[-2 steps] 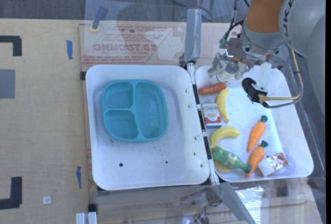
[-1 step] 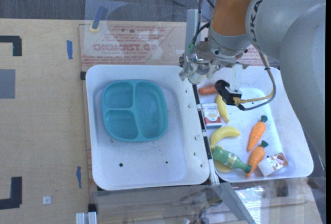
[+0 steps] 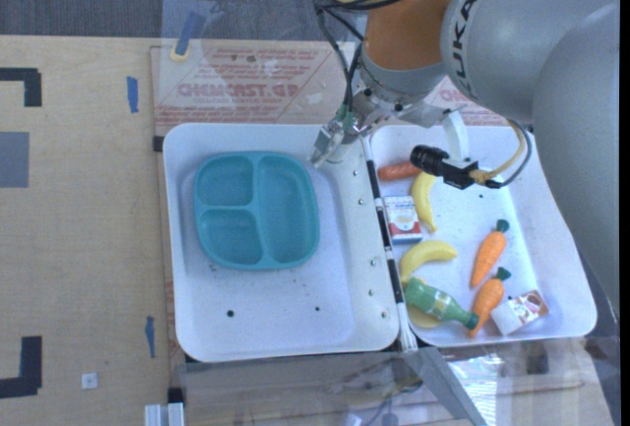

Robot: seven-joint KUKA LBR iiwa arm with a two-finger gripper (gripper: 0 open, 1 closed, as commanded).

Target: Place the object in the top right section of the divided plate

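A teal divided plate (image 3: pixel 256 211) with three compartments lies in the left bin (image 3: pixel 266 326), toward its upper left. All three compartments look bare. My gripper (image 3: pixel 333 144) hangs over the upper right corner of the left bin, just beyond the plate's top right rim and close to the wall between the bins. It is small and dark against the bin, and I see nothing held in it. The grey arm with its orange band (image 3: pixel 413 1) reaches in from the upper right.
The right bin (image 3: pixel 551 217) holds an orange piece (image 3: pixel 399 171), two bananas (image 3: pixel 423 201) (image 3: pixel 428 257), two carrots (image 3: pixel 489 255) (image 3: pixel 485 296), a green bottle (image 3: pixel 438 303), a red-and-white box (image 3: pixel 402 217) and a small carton (image 3: pixel 517 311). A black cable fitting (image 3: pixel 443 163) hangs over that bin.
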